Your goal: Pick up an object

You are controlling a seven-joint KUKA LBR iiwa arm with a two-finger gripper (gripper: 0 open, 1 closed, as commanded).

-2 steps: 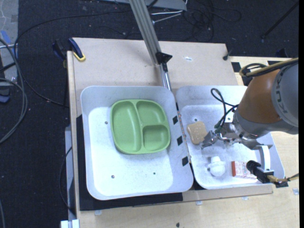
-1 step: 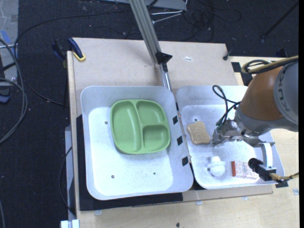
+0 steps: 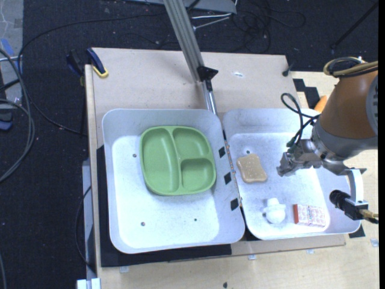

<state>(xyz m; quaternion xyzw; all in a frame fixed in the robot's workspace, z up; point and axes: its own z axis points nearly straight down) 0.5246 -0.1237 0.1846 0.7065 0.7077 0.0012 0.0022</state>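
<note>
Over the right bin [image 3: 240,125], arm reaching from the right, end effector [image 3: 286,166] beside tan sponge [image 3: 251,168], grip state unclear.

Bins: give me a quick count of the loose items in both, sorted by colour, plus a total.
Green: 1, the divided plate in the left bin.
Tan: 1, the sponge-like block in the right bin.
White: 1, the small rounded object in the right bin.
Red and white: 1, the flat packet in the right bin.
Total: 4
</note>
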